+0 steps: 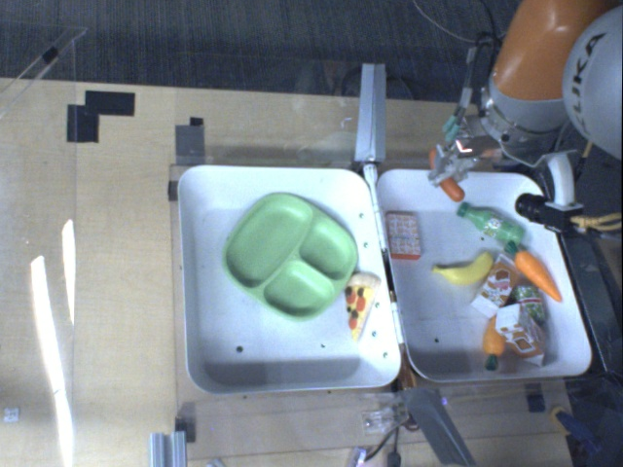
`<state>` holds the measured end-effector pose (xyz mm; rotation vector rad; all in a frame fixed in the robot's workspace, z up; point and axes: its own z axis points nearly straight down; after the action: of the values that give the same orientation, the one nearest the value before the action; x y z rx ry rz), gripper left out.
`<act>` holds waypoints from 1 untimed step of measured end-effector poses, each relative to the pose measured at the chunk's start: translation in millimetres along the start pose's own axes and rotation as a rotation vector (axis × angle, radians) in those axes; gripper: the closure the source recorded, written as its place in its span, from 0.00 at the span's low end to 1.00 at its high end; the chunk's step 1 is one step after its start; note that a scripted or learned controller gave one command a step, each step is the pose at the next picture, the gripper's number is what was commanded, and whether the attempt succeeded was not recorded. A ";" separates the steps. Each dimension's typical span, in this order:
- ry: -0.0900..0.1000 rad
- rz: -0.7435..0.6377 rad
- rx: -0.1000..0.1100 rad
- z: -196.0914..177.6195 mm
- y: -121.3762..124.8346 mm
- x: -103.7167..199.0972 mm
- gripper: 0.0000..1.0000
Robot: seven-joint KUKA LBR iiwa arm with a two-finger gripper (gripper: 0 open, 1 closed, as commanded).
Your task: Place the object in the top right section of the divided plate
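Observation:
A green divided plate (pixel 290 251) with three sections lies tilted in the left bin (pixel 209 348). My gripper (pixel 449 170) hangs over the back edge of the right bin (pixel 428 343), near its far left corner. Its fingers are drawn close together on a small orange-red object (pixel 452 190), which sticks out just below the fingertips. The plate is far to the gripper's left and lower in the view.
A pizza-slice toy (pixel 360 301) lies by the left bin's right wall. The right bin holds a red patterned packet (pixel 403 234), a green bottle (pixel 492 224), a banana (pixel 465 269), a carrot (pixel 537 273), small cartons (pixel 514 309) and an orange bottle (pixel 494 343). A metal divider post (pixel 370 115) stands between the bins.

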<state>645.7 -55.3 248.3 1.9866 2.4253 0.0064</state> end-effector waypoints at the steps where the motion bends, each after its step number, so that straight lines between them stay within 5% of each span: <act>1: 0.003 -0.034 0.003 32.0 -32.6 76.2 1.00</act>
<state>599.0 12.9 215.9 1.9477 2.4620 0.0047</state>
